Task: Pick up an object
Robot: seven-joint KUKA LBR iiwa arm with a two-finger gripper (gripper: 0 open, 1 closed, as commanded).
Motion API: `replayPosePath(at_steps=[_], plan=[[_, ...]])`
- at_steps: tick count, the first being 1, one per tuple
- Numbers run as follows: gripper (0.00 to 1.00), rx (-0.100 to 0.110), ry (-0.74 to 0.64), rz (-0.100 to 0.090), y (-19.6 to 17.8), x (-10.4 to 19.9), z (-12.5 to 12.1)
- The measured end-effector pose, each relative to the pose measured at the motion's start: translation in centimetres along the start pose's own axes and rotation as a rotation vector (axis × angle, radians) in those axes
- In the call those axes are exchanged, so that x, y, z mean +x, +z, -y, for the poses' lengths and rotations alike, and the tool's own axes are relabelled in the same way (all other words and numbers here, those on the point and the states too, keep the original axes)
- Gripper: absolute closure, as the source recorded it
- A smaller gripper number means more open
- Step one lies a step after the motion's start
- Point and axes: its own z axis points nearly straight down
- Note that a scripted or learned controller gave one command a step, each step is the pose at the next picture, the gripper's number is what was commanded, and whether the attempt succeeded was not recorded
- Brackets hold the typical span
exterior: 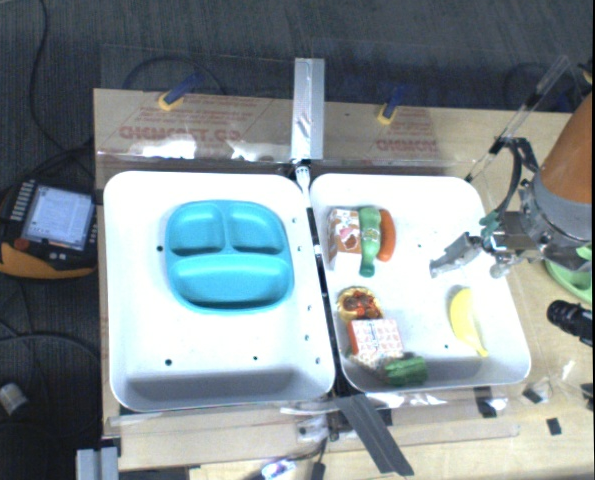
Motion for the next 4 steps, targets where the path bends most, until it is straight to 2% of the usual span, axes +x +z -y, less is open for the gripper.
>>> replayPosePath(at_steps=[1, 2, 3, 4], plan=[[0.0, 0.0, -0.06, 0.0, 7.4, -4.5, 1.7], [0.0, -0.007, -0.059, -0.007, 16.1, -5.8, -0.1], [1.0, -0.005, -0.059, -0.007, 15.3, -5.8, -0.1], [1.0, 0.0, 0.012, 0.003, 5.1, -1.0, -6.2]])
